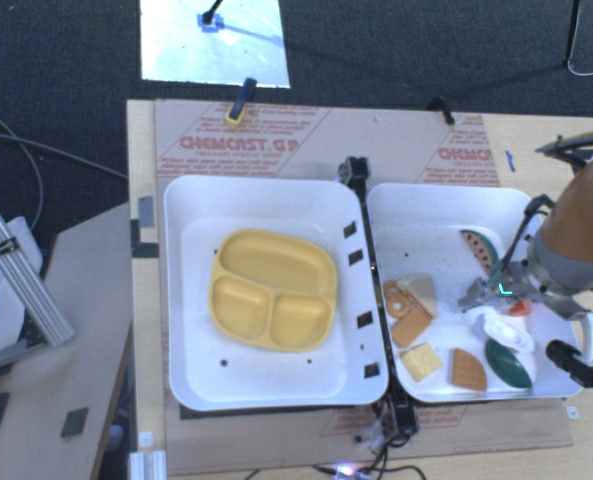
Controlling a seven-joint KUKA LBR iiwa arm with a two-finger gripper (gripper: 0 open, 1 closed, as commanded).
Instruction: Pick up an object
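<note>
My gripper hangs low over the middle of the right bin, on the arm that reaches in from the right. Just under and to the right of it lie a white object and a small red piece. A dark green object rests below them near the bin's front edge. A watermelon slice lies above the gripper. Left of the gripper sit brown toast-like pieces, a yellow cracker and an orange wedge. I see nothing lifted by the gripper.
The left bin holds a yellow divided plate. A black clip divider runs between the bins. Cardboard lies under both bins. A metal frame stands at the far left.
</note>
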